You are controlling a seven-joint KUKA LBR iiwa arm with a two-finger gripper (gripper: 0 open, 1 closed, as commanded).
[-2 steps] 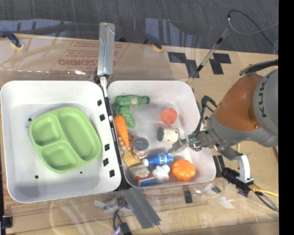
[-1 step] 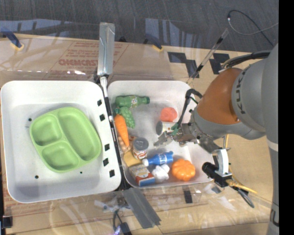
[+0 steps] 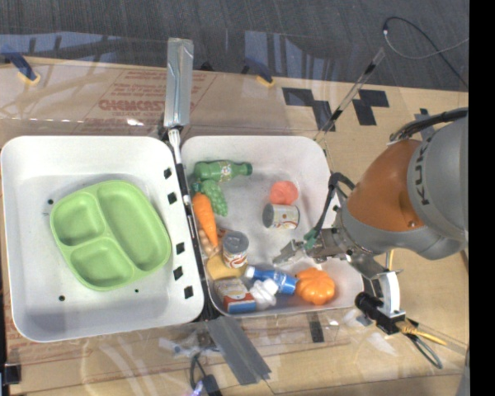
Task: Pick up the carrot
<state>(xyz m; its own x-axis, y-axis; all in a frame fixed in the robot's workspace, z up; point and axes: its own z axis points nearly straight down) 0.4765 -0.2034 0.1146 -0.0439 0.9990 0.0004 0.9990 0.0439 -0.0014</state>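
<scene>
Where bins meet, carrot (image 3: 204, 217) in right bin (image 3: 313, 151)

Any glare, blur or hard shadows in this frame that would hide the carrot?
Camera view: even, soft lighting; faint reflections streak the clear plastic sheeting behind the bins; the slim orange carrot by the right white bin's left wall is sharp and unshadowed; the tool looks slightly soft.

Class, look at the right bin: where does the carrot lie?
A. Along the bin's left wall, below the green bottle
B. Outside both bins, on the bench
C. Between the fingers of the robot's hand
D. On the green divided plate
A: the carrot lies along the right bin's left wall, just below the green bottle.
</scene>
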